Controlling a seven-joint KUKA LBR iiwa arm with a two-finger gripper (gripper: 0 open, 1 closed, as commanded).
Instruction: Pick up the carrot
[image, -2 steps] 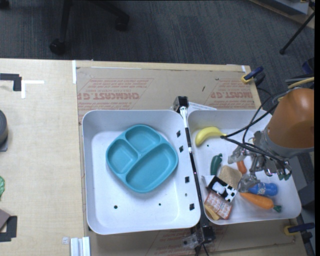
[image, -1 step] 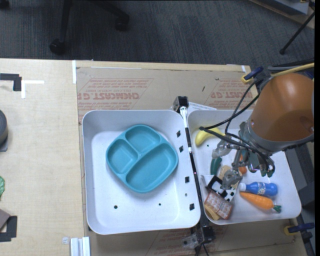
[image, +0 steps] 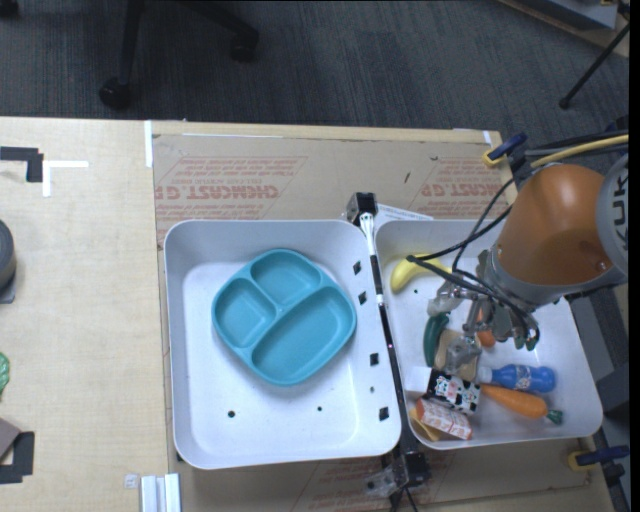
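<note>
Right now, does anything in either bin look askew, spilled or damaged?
Nothing spilled or damaged. The blue plate lies turned at an angle in the left bin. The carrot lies flat in the right bin's cluttered corner.

The divided plate (image: 285, 316) lies in the left bin (image: 190, 400). In the right bin (image: 585, 390), the carrot (image: 515, 402) lies in front of the gripper (image: 462, 352), the bottle (image: 523, 378) between them, the banana (image: 404, 272) behind, the carton (image: 443, 418) left of the carrot.
</note>
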